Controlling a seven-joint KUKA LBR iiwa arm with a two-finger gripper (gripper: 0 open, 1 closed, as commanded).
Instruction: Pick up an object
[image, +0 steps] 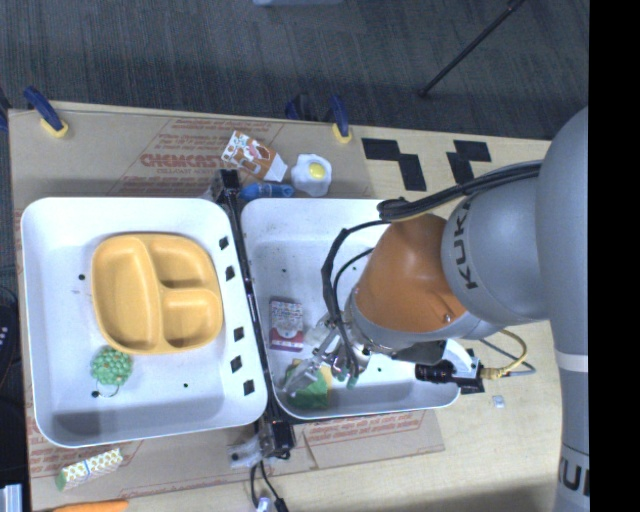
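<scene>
My gripper (325, 362) hangs low in the right bin (262, 262), just at two o'clock of a green object (308, 392), grip state unclear

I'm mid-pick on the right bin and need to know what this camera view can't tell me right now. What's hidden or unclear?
- Gripper: too small and cluttered to make out a grasp; the arm's orange band covers everything above it.
- Green object: partly under the gripper; contact unclear.
- Right bin: its right half hidden beneath the arm.
- Small packet: label too small to read.
</scene>
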